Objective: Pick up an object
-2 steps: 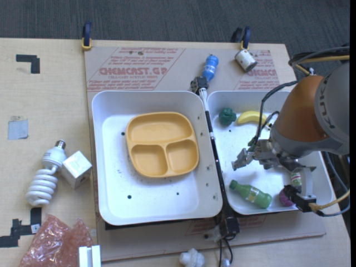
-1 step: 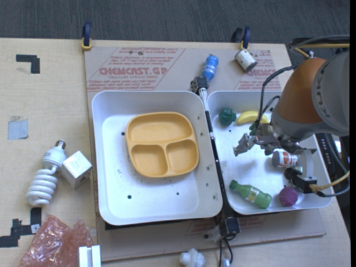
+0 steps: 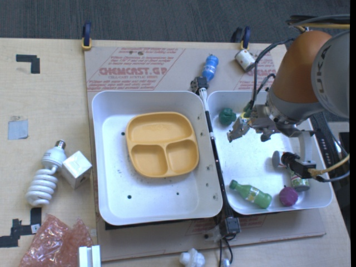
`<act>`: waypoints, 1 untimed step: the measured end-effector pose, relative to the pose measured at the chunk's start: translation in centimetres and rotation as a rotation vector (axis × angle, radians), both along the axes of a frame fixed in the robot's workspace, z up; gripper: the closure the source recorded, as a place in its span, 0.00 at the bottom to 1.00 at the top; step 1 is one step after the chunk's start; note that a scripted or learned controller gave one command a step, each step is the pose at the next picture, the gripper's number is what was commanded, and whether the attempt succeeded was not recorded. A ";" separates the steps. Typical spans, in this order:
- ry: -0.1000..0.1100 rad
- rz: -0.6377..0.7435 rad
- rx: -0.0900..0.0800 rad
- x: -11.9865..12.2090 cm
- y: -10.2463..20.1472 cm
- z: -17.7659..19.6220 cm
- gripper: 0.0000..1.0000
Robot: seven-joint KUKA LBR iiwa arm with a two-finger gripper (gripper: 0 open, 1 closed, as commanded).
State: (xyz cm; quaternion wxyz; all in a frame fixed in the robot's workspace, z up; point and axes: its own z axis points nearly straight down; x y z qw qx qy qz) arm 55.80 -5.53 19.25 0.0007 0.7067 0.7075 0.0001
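Bench: two white bins; right bin holding scattered items.
Gripper: fingers spread, grasping nothing.
Risk: green ball at ten o'clock, likely nudged and rolling off.

Two bins sit side by side on the bench. The left bin holds a divided tray near its middle. In the right bin, a ball lies at the far left corner, a bottle along the near edge, and a small round object just right of the bottle. Left of the bins, a spiral bulb touches a small box.
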 end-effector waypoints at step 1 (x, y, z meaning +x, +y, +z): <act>0.002 -0.002 0.000 -7.5 8.0 0.0 0.00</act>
